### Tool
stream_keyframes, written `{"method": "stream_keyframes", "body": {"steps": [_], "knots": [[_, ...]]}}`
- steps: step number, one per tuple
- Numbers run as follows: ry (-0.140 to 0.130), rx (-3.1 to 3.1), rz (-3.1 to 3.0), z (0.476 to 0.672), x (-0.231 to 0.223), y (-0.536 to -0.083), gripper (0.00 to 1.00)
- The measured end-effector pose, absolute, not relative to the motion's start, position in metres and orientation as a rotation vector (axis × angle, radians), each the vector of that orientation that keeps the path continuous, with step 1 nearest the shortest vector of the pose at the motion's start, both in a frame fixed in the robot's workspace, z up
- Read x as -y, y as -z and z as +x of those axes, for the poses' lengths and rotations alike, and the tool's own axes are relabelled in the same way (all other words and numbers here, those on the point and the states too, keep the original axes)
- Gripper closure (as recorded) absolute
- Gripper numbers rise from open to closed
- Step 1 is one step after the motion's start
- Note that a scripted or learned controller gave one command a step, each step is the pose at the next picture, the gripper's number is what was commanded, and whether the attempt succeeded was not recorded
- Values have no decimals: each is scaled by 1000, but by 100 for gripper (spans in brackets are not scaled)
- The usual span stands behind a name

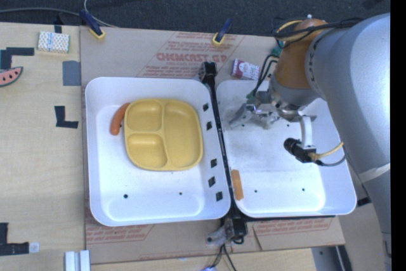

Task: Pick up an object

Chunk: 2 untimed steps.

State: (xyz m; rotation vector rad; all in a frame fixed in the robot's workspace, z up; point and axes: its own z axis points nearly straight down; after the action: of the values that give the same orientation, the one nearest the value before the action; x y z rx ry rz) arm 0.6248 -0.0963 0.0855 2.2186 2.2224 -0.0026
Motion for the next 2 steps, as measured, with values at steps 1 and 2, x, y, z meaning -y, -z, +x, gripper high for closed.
{"method": "stream_keyframes", "body": {"steps": [1,2], "knots": [[2,-2222,2215,625,96,-95,100],[4,-2224,2215,625,96,-105,100]]}}
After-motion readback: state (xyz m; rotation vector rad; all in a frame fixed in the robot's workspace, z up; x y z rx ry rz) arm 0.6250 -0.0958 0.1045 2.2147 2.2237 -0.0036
